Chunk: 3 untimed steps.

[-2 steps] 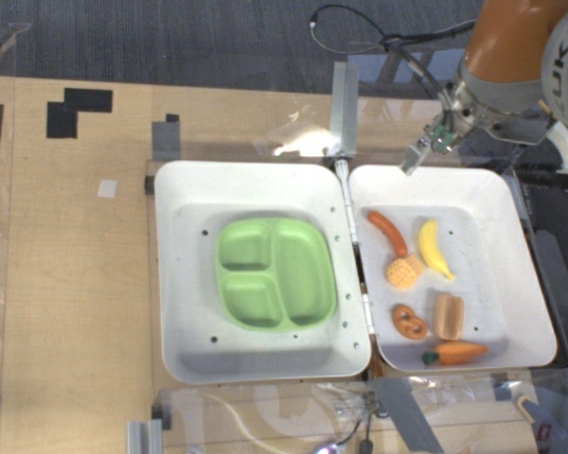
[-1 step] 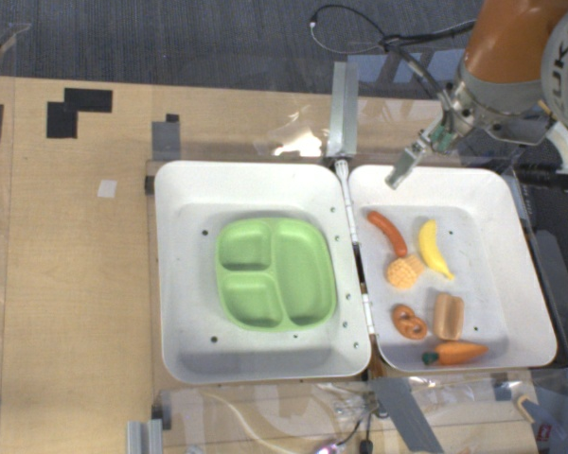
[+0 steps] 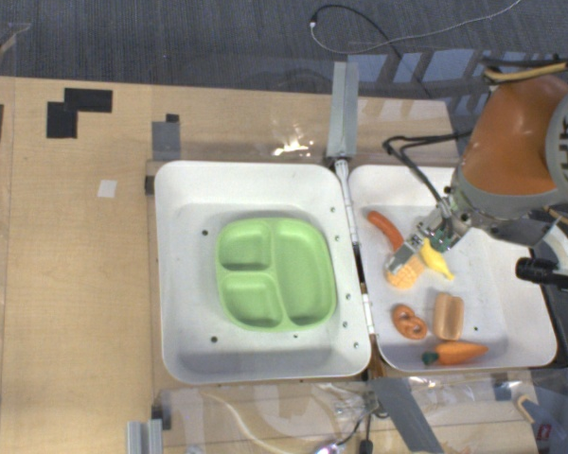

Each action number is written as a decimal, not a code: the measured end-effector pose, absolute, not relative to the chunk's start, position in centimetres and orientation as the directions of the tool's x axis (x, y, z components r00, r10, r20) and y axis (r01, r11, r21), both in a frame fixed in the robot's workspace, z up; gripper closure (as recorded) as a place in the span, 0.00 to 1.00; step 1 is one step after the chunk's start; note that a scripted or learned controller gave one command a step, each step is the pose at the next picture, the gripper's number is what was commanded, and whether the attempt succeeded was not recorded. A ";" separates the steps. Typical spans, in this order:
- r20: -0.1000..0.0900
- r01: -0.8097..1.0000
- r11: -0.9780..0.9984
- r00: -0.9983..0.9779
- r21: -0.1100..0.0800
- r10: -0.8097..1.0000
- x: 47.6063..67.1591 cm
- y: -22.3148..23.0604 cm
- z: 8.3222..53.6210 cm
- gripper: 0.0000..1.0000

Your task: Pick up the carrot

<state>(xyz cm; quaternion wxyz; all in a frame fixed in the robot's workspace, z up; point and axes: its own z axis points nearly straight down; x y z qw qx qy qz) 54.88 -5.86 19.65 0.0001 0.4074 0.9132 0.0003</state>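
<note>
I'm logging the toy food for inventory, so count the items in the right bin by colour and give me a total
Orange: 2, carrot, pretzel
Red: 1, sausage
Yellow: 2, corn, banana
Tan: 1, bun
Total: 6

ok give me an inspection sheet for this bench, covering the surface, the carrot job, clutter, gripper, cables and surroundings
Surface: wooden bench bearing two white bins, left bin and right bin, side by side.
Job's things: carrot lying at the near edge of the right bin, not gripped.
Clutter: green divided plate in the left bin; in the right bin a sausage, corn cob, banana, pretzel and bread roll.
Gripper: gripper low over the corn cob and banana, away from the carrot.
Cables: black cable looping across the floor; more along the arm.
Surroundings: grey carpet beyond the bench.
</note>
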 end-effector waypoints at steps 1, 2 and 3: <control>-0.001 0.440 0.898 -0.898 0.001 0.440 52.8 -9.0 13.0 0.00; -0.007 0.201 0.980 -0.980 0.002 0.201 60.7 -11.9 19.4 0.00; -0.009 0.109 0.994 -0.994 0.001 0.109 62.4 -11.5 31.1 0.00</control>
